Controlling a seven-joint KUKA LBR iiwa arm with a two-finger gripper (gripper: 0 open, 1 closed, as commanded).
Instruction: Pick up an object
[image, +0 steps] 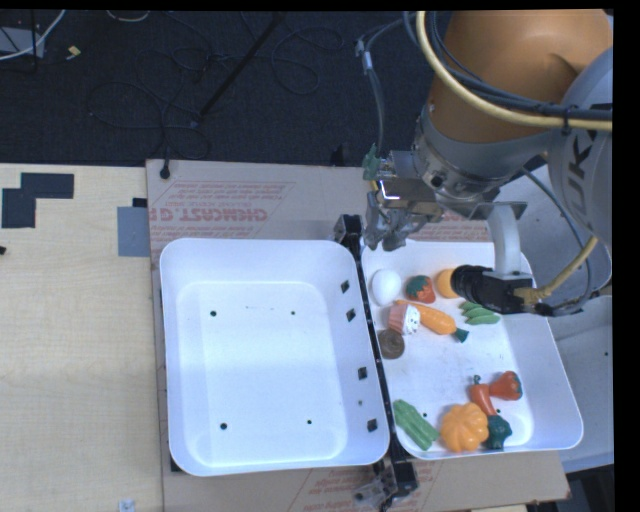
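bins (190, 270): smooth glossy white plastic
bench (70, 330): matt pale wood
toy pumpkin (463, 427): shiny orange plastic

Red print on the cardboard sheet (250, 205) beneath the bins, upside down in the camera view, roughly "CHEMCRST. G"; smaller lines around it too blurred to read; more red print at its lower edge, illegible.

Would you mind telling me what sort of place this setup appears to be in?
Probably a robotics lab: a grey-and-orange arm reaches over two white bins, toy food such as a plastic pumpkin fills one, and loose cables run across the dark floor.
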